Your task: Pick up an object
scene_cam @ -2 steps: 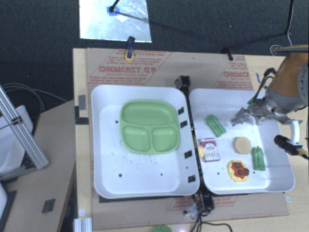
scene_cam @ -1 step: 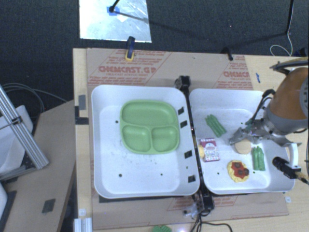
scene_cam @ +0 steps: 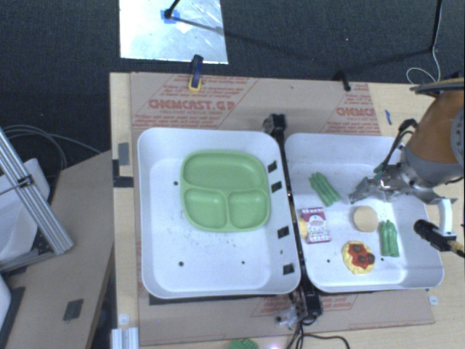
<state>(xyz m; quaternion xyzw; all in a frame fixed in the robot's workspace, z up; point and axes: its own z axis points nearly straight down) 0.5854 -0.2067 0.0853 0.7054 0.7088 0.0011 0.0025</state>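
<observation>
My gripper [scene_cam: 367, 188] hung open w/ nothing in it over the right bin [scene_cam: 341, 278], just above the tan bun [scene_cam: 365, 218], and w/ the green pod [scene_cam: 389, 238] touching the bun I risked clipping both or nudging it away.

Glossy smooth white plastic bins [scene_cam: 156, 195]; matt green plastic tray [scene_cam: 224, 190]; printed brown cardboard [scene_cam: 240, 100] underneath; shiny foil-like sheet [scene_cam: 173, 20]; dark rough carpet floor [scene_cam: 58, 49].
</observation>
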